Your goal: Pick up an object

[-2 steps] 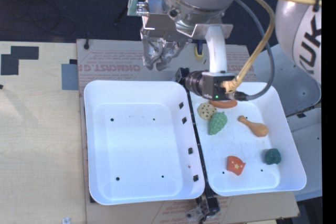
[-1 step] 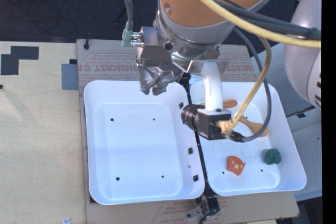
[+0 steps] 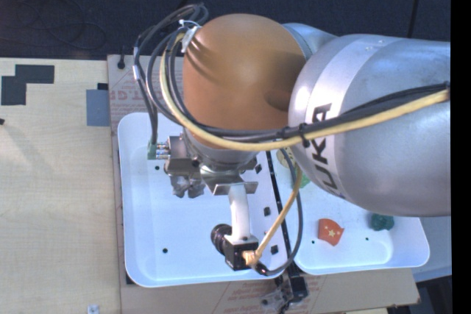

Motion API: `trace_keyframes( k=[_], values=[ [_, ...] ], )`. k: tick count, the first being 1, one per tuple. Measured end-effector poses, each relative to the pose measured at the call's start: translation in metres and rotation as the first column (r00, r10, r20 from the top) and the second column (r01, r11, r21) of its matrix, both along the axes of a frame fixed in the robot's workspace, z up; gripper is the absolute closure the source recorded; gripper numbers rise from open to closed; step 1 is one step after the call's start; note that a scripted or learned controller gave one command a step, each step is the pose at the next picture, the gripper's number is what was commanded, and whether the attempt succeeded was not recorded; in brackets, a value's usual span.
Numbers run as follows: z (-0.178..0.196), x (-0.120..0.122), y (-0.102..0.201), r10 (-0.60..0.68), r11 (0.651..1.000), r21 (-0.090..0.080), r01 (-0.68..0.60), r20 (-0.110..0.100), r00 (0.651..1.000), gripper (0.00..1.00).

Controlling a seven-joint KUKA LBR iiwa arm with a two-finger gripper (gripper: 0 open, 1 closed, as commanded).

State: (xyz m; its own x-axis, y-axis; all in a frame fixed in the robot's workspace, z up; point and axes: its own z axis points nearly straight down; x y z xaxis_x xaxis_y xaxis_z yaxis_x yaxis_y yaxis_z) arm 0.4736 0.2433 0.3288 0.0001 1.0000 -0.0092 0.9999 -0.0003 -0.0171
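Objects for the picking are lying in the right bin point(image 3: 403, 255): a small red piece point(image 3: 330, 232) with a yellow mark is sitting near that bin's front left corner; a green piece point(image 3: 381, 221) is peeking out from under the arm nearer the front right corner. The gripper point(image 3: 188, 187) is hanging over the left bin point(image 3: 147, 232), towards its back left corner, well apart from both; whether its jaws are wide or narrow I cannot tell; no object is showing at it, so I am judging the reach, grasp and lift as all remaining.
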Motion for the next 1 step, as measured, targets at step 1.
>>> trace_keyframes(
  k=[1],
  values=[
    [-0.2301,0.0074,-0.001,0.0,1.0,0.002,0.0,0.002,1.0,1.0]
  ],
)
